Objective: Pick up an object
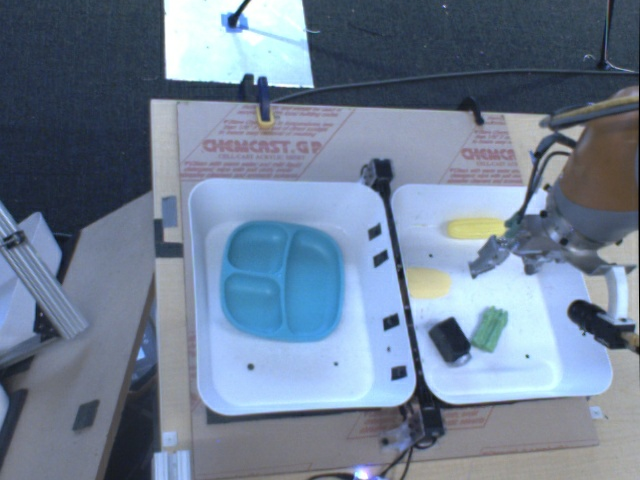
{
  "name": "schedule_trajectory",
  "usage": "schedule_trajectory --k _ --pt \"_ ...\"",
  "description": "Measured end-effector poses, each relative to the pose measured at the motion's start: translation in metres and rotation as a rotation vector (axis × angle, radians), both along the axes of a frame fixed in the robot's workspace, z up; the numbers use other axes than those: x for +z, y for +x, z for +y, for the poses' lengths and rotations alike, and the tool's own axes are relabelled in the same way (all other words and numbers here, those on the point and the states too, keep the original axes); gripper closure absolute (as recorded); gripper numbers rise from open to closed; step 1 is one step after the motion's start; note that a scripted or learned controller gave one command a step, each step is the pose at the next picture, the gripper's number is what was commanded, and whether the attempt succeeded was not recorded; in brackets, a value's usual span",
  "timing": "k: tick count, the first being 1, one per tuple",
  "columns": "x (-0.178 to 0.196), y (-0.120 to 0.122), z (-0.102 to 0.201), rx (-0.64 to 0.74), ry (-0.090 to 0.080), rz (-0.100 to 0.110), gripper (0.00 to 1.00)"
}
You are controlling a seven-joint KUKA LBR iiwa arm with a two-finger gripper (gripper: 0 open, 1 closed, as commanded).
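My claw (490, 260) hangs over the right bin (570, 373); I cannot tell from here whether it is open or closed, and nothing shows in it. Just behind the claw lies a long yellow piece (475, 229), smooth and banana-shaped. Just left of the claw sits a rounder yellow lump (429, 284). In front of the claw rest a ribbed green block (490, 329) and a black boxy object (449, 339), side by side. Further left of the claw, the left bin (220, 373) carries a glossy blue divided plate (283, 280). Both bins sit on a paper-covered worktop (300, 143) above dark carpet (80, 78).
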State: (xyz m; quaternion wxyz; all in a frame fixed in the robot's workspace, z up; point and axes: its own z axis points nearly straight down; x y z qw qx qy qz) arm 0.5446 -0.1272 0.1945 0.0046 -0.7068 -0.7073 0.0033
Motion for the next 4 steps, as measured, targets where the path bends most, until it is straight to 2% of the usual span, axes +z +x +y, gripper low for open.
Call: schedule_trajectory --k 1,3,4 --pt "0.006 0.003 0.000 0.003 -0.002 -0.012 0.00" --pt "-0.083 0.005 -0.013 0.000 -0.002 -0.010 0.00" --pt "-0.111 0.006 -0.013 0.001 -0.002 -0.012 0.00"
